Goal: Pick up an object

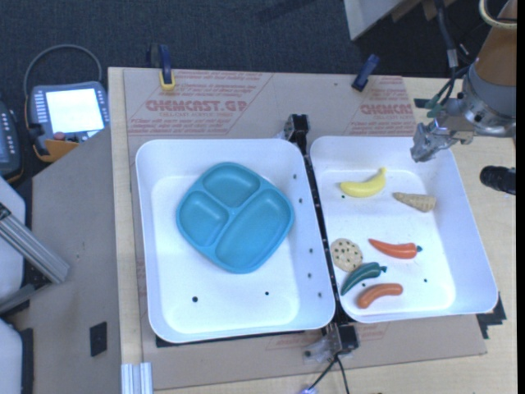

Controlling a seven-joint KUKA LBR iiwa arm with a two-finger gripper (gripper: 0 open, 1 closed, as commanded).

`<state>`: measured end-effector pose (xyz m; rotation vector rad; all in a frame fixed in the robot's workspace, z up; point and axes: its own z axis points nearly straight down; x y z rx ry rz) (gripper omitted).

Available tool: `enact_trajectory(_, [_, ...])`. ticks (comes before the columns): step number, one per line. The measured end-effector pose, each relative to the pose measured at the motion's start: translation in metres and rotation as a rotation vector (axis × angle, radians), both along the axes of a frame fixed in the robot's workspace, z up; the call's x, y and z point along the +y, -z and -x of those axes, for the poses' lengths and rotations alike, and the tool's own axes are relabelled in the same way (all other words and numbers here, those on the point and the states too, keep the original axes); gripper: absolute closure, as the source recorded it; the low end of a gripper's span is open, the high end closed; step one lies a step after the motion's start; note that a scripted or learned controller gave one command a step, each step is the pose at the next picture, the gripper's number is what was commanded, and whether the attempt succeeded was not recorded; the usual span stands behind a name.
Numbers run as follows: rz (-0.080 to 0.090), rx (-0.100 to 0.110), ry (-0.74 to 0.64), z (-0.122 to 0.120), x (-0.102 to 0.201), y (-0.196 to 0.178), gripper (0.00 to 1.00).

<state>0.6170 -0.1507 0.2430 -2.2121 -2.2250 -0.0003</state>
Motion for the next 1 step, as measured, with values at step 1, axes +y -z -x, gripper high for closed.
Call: enact_trajectory(1, [0.000, -0.001, 0.000, 0.0107, 0.0531, -0.0073, 1.00])
